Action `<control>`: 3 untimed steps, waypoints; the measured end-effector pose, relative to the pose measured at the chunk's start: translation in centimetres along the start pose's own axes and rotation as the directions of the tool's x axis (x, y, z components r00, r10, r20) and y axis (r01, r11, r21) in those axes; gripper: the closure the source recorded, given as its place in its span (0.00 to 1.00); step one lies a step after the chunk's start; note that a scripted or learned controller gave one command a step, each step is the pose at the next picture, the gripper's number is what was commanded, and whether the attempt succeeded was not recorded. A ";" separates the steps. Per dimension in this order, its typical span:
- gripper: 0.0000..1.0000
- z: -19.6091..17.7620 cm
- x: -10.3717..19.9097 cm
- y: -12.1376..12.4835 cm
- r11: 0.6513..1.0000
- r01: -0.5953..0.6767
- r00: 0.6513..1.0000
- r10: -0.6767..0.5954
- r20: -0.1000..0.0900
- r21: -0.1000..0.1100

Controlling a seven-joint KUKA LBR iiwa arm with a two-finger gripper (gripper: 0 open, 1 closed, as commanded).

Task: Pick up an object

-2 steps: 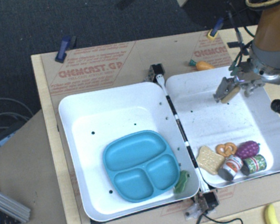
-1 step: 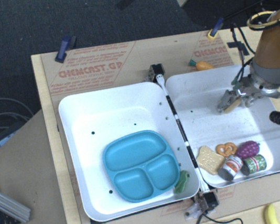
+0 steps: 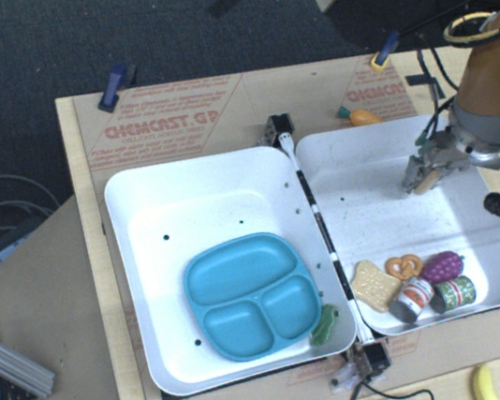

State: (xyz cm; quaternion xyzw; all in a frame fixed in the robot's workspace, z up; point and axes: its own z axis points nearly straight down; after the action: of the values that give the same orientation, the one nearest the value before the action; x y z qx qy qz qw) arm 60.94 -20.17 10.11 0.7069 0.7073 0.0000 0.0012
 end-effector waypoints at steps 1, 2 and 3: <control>1.00 -6.8 6.2 -3.4 1.000 0.001 1.000 -0.001 -0.003 0.001; 1.00 -12.4 11.6 -1.8 1.000 0.002 1.000 -0.002 -0.002 -0.001; 1.00 -11.9 15.0 1.7 1.000 0.001 1.000 -0.001 -0.002 0.000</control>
State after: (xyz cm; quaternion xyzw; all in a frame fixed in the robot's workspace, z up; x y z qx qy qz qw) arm 62.56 -5.10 22.03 0.7066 0.7076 0.0007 0.0008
